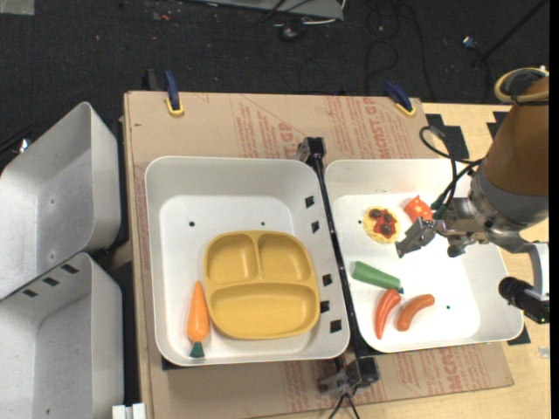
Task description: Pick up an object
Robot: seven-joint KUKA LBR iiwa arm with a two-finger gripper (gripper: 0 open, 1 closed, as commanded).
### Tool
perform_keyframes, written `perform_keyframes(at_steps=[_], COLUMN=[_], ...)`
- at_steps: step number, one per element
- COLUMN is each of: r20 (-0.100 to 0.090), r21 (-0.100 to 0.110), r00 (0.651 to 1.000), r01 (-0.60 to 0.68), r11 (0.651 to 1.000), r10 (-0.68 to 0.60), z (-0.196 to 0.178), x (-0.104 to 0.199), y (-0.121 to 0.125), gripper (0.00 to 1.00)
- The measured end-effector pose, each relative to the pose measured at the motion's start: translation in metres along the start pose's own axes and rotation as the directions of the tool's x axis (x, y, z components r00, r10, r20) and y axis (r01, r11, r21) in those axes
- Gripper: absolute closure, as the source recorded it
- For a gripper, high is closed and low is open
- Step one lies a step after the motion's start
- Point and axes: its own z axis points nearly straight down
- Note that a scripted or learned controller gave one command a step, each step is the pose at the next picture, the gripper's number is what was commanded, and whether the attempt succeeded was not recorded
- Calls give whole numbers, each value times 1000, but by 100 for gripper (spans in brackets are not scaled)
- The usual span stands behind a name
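Observation:
My gripper (435,242) hangs over the right bin (498,321), its two dark fingers spread apart and open with nothing between them. Just to its left lies a small round yellow tart with dark and red toppings (383,224). A small red-orange piece (417,207) sits right behind the left finger (413,238). Nearer the front lie a green pepper (376,276), a red chilli (385,312) and a reddish-brown sausage (414,311), all apart from the gripper.
The left bin (166,234) holds a yellow divided plate (301,273) and an orange carrot (198,314) by its left side. A black divider with clips (325,234) runs between the bins. Two more white bins (52,225) stand off the bench at far left.

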Motion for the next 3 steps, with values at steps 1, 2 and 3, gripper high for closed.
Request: perform_keyframes(at_steps=[1,2,3], r20=[2,1,1], r21=[-12,-9,-8], r00=[1000,1000,1000], r01=[3,0,-1], r11=[1000,1000,1000], r10=[-3,0,1], z=[-6,41,85], x=[0,3,0], y=[2,-4,-8], gripper=[0,0,0])
